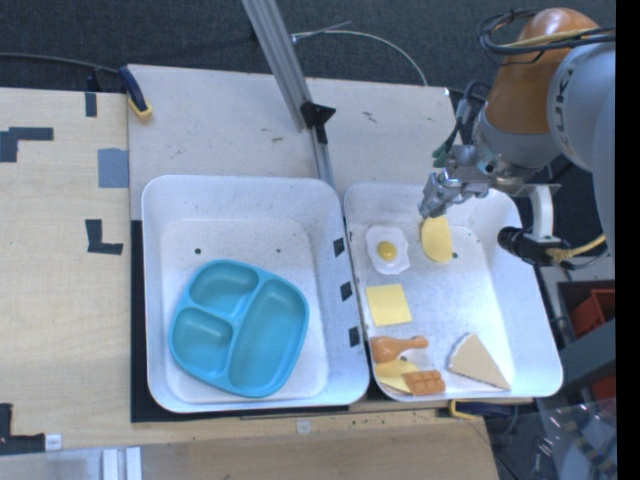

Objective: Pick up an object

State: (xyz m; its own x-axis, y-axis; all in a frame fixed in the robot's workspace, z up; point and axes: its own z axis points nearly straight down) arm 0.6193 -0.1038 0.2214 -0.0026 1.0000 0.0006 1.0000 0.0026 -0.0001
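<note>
A single fixed camera looks down at a slant from well above the worktop (230,118), far enough to take in both white bins (160,208) whole. The arm (560,78) enters the view from about two o'clock.

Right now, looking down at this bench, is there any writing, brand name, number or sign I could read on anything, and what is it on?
No readable text anywhere in the camera view.
The blue divided plate: plain, no marking.
The toy food, such as the fried egg and the yellow square slice: no labels.
The two white bins: blank; the small dark clips on the rims between them bear nothing legible.
The dark tape pieces on the wooden bench: shapes only, not letters.
</note>
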